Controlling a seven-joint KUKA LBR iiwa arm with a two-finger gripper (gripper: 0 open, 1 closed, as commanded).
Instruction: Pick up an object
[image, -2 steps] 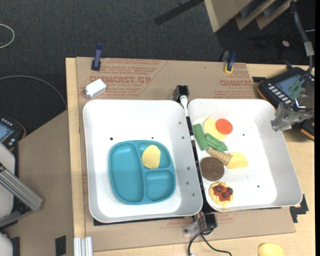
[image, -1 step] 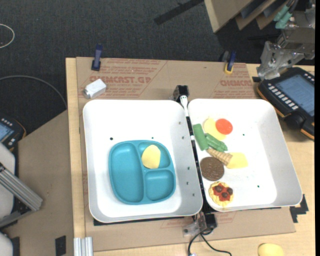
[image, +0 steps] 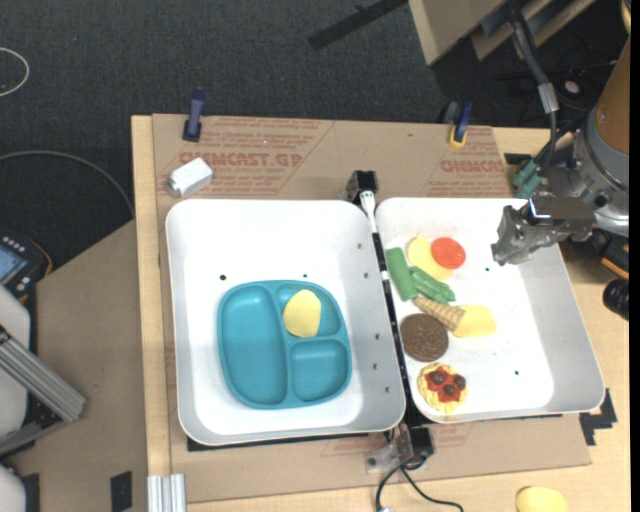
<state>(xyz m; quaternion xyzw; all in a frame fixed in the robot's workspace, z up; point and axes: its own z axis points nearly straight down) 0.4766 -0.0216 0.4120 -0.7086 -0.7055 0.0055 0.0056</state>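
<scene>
Nearest the lens: small round tart with red and dark berries (image: 442, 386) at the right bin's (image: 560, 350) front edge. Leftward, teal divided plastic plate (image: 285, 345) bearing a yellow lemon-shaped toy (image: 302, 313). Rightward: green pods (image: 415, 280), brown cookie (image: 424, 337), red tomato slice (image: 447, 252). Gripper (image: 510, 245) hovering above bare bin floor, holding nothing; spread impossible to judge. Best lowered squarely over the tomato slice. Red cardboard print reading roughly "CAST".

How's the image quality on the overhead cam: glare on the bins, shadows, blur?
Camera view: even, soft lighting; the two white plastic bins read bright, without hard glare. The teal divided plastic tray and the toy food cast only faint shadows. The grey two-finger gripper looks slightly soft, and its fingers are hard to resolve.
</scene>
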